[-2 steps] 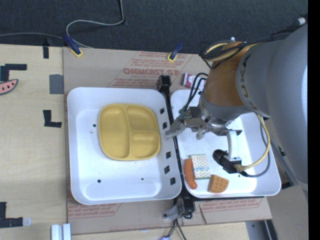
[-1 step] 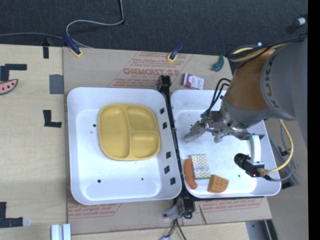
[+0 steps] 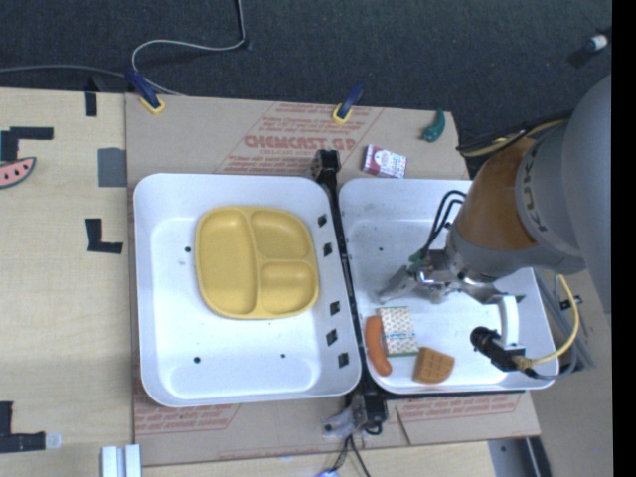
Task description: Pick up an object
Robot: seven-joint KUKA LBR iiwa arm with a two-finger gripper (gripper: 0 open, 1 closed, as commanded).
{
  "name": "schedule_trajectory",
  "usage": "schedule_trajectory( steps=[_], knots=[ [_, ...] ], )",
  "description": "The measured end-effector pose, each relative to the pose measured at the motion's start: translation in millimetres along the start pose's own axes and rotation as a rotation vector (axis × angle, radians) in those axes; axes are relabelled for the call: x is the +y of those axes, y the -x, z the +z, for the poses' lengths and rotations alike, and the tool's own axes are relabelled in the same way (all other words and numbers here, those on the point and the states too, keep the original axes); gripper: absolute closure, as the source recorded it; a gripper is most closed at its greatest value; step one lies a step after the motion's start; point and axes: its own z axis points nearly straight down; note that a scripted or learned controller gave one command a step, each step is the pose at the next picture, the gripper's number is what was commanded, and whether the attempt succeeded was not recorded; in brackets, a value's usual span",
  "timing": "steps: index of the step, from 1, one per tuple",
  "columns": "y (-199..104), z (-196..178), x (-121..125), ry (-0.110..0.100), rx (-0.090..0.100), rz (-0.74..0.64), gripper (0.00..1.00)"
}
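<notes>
Camera view, looking down at a slant: two shallow white bins side by side on a cardboard sheet [image 3: 298, 147] w/ red print. Left bin [image 3: 164, 366] holds a yellow divided plate [image 3: 256, 262], three compartments, lying flat toward the bin's upper middle. Right bin [image 3: 378, 207] holds the arm's working end plus three small items along its near edge: an orange-red sausage-shaped piece [image 3: 376, 346] lying lengthwise by the divider, a small white box w/ green print [image 3: 397, 329] just beside it on the right (they look to be touching), and a tan waffle-like piece [image 3: 433, 367] a little further right, near the box's lower corner but apart from the sausage.

Arm [image 3: 556, 207] comes in from the right, orange band above the wrist, hanging over the right bin's middle. Gripper [image 3: 402, 281] points left toward the divider, metal tip low over bare bin floor, just above the white box and not touching any of the three items. Nothing sits between the fingers; open or closed, can't tell from this angle (tip is small and blurred).

Outside the bins: a small red-and-white packet [image 3: 383, 161] on the cardboard just above the right bin, yellow clamps [image 3: 347, 110] at the cardboard's far edge, a green clip [image 3: 434, 125] near its right corner.
</notes>
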Motion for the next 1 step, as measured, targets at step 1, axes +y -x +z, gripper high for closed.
schedule_trajectory(
  steps=[1],
  knots=[
    [-1.2, -9.0, -0.1, -0.001, 0.002, 0.000, 1.00]
  ],
)
